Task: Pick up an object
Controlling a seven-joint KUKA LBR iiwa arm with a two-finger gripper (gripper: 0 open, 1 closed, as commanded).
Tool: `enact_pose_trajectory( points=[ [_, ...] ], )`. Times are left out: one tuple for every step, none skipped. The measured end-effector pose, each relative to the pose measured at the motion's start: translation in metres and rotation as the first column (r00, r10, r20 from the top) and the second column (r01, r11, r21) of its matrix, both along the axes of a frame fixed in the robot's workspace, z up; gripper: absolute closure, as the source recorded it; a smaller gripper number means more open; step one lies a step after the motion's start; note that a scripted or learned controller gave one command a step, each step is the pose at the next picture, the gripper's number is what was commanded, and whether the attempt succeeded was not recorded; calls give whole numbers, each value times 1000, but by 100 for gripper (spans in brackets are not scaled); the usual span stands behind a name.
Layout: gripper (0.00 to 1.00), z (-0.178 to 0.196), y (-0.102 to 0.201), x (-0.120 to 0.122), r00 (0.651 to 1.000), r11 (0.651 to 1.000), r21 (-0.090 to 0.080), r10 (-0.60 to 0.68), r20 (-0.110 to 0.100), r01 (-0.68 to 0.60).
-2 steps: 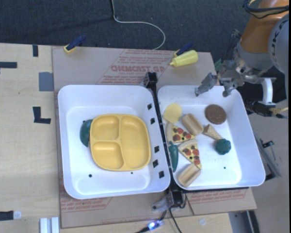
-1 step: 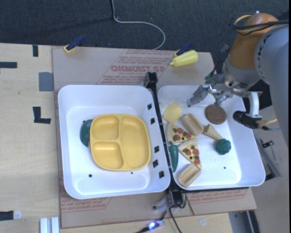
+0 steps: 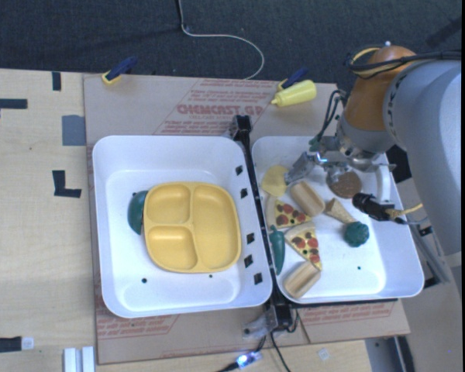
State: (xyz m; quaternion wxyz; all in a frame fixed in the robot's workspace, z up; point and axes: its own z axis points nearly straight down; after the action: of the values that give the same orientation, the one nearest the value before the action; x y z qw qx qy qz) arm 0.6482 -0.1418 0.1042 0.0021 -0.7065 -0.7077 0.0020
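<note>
Red print on the cardboard [image 3: 209, 107] under the bins reads "CHEMCAST" followed by letters too blurred to make out.

The left bin [image 3: 108, 161] holds a yellow tray [image 3: 192, 227] with three compartments, and a dark green thing [image 3: 137, 211] peeks out from under the tray's 9 o'clock edge.

The right bin [image 3: 403, 273] holds toy food: a pale yellow slice [image 3: 273, 180] at 10 o'clock, a tan bread piece [image 3: 306, 198] near the centre, two pizza wedges [image 3: 296, 227] just below it, a green pepper [image 3: 277, 252] along the 8 o'clock wall, a bread roll [image 3: 301, 279] at 6 o'clock, a teal ball [image 3: 356, 233] at 3 o'clock, a brown disc [image 3: 344, 184] and a tan wedge [image 3: 341, 210].

The gripper [image 3: 323, 161] hangs over the bin's 12 o'clock part, beside the brown disc; I cannot tell whether its pincer is wide or narrow, and nothing is seen between its tips.

A yellow clamp [image 3: 296, 94] sits on the cardboard at 12 o'clock.
</note>
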Motion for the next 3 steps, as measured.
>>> enact_pose_trajectory(
  points=[
    [0, -21, 1, 0, 1000, 1000, -1, 1, 3, -1],
    [100, -9, 1, 0, 1000, 1000, -2, 2, 5, -2],
    [100, 52, 6, 8, 1000, 1000, -1, 0, 11, 0]
  ],
)
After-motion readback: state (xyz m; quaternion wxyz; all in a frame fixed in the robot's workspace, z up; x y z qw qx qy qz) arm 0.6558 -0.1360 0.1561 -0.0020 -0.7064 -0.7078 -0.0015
